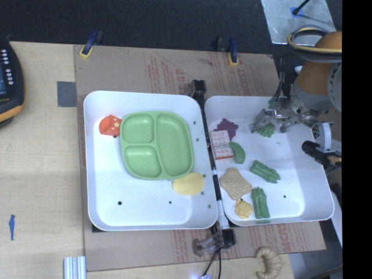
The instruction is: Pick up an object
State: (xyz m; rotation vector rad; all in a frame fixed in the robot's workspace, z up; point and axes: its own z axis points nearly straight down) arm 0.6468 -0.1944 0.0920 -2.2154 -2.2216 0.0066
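Note:
My gripper (272, 122) hangs low over the back of the right bin (314, 211), open, its metal fingers (256, 124) splayed. A small green piece (266, 131) lies on the bin floor just beneath them, closer to the left finger; nothing is lifted. Elsewhere in this bin lie a purple piece (225, 125), a red-and-white box (220, 144), a green pod (236, 151), a ridged green piece (265, 171), a tan cracker (235, 182), a yellow lump (243, 208) and another green piece (259, 202).
The left bin (104, 208) holds a green divided plate (157, 144), a red piece with a star (109, 125) and a yellow piece (188, 184). A black pendant (9, 80) sits at far left. A tan curled thing (268, 261) lies on the cardboard in front.

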